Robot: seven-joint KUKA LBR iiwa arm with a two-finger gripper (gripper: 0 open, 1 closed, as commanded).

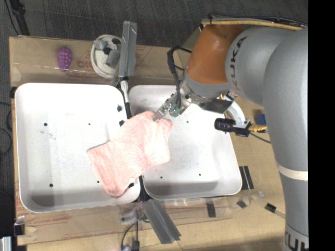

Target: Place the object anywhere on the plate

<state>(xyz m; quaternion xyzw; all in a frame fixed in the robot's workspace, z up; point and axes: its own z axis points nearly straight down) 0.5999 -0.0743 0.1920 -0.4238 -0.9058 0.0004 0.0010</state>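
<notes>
Pink cloth [135,151] drapes across the divider between both white bins [63,114] at frame centre; the end effector [168,110] touches its upper corner, finger state impossible to tell.

My arm [272,88] reaches in from right, wrist bent down-left, gripper [168,110] low; orange band up top.

I have one fixed camera, mounted above the bench [47,54] and looking down at a slant. It frames both white bins, left bin [57,140] and right bin [204,161], fairly closely, with the arm [261,56] entering from the right.
</notes>
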